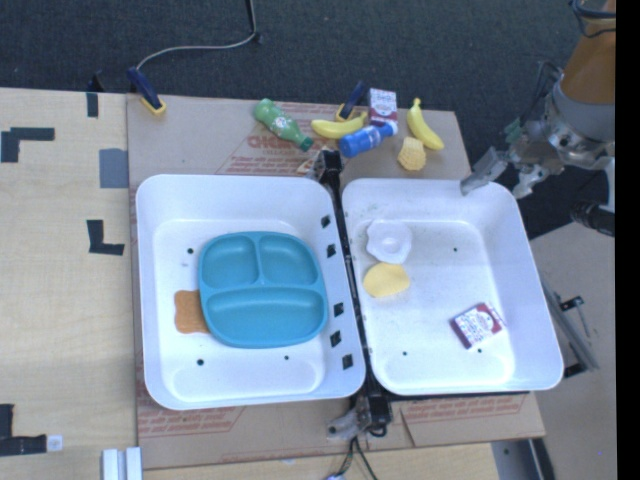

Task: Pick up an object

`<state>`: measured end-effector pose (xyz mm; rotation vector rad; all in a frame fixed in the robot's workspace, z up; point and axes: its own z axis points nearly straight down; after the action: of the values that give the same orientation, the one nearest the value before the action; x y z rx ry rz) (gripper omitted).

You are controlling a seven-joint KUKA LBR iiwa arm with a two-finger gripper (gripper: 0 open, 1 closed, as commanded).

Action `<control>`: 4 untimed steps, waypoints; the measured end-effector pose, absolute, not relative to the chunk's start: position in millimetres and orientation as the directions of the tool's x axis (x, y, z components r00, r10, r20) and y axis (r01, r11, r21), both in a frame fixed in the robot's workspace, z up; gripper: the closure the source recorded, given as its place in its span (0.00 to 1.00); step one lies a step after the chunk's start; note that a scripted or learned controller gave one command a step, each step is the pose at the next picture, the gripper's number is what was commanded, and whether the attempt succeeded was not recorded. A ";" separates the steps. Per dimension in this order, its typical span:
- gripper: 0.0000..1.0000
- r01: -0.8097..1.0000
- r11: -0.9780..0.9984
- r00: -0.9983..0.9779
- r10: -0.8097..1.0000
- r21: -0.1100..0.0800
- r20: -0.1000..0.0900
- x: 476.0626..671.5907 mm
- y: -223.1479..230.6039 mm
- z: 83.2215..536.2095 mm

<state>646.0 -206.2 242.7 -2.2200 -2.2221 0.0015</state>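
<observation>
Camera view | our gripper [492, 173] hangs over right bin's [535, 288] far corner, fingers spread, nothing between | red packet [477, 325] near front | risk: we clip the rim descending

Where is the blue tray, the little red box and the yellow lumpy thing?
blue tray [262, 290]: camera view, left bin, on the divider where its compartments meet.
little red box [476, 325]: camera view, right bin, middle of its top face.
yellow lumpy thing [385, 281]: camera view, right bin, its centre.

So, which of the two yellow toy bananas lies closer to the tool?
The small yellow banana right of the red-white carton, closer to the tool; the other banana lies left.
</observation>
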 end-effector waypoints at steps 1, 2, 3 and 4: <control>0.00 1.000 0.002 -0.002 1.000 -0.003 0.001 631.3 -147.6 171.8; 0.00 1.000 0.002 -0.002 1.000 0.002 0.000 613.9 -108.8 86.1; 0.00 1.000 0.000 0.000 1.000 0.003 -0.001 565.7 -97.0 86.2; 0.00 1.000 0.001 -0.001 1.000 0.006 -0.002 638.7 -129.9 86.3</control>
<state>638.7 -129.9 86.3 -2.2237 -2.2270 -0.0037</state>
